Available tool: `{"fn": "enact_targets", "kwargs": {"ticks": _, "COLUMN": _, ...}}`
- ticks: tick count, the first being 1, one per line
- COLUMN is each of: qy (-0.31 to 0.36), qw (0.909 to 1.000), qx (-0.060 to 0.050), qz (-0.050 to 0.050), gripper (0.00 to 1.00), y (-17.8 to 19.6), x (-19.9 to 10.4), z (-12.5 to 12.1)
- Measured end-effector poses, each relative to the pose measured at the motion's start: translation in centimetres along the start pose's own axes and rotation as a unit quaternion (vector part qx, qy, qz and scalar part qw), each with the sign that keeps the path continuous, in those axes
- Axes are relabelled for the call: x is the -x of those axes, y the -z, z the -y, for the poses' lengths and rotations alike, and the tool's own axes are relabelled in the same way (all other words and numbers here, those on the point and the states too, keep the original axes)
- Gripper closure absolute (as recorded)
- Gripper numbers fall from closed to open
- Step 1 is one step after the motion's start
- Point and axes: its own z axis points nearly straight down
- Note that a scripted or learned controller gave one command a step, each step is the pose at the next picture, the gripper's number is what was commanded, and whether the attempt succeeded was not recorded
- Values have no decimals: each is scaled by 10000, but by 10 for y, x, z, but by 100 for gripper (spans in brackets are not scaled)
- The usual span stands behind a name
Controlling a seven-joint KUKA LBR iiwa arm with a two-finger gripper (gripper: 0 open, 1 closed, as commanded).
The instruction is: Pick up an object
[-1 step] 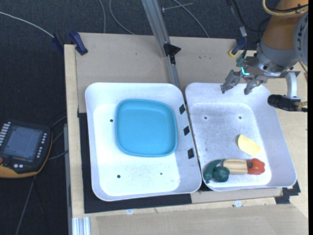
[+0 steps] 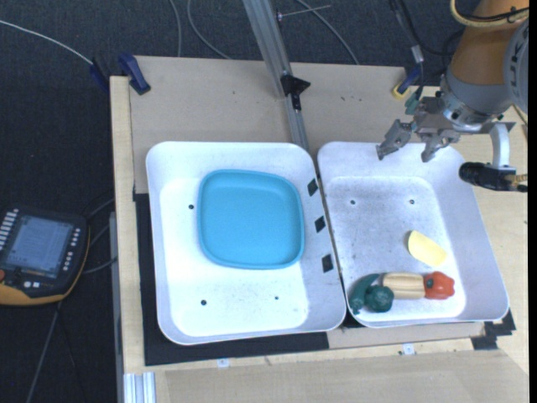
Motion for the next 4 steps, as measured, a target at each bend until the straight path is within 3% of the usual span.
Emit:
{"fn": "enact_targets", "kwargs": {"ticks": 2, "qy": 1, "qw": 10000, "qx": -28, "qz": -3, "gripper": 0, "y": -111, "x": -4, "z": -6}}
{"fn": "enact_targets", "kwargs": {"ticks": 3, "qy": 2, "qw": 10000, "qx": 5, "qz": 2, "gripper": 100, "y": -97, "x": -4, "z": -7}}
{"fn": "enact_targets", "kwargs": {"ticks": 4, "qy": 2, "qw": 10000, "qx": 20, "qz": 4, "gripper": 100, "y": -52, "x": -6, "z": -15}}
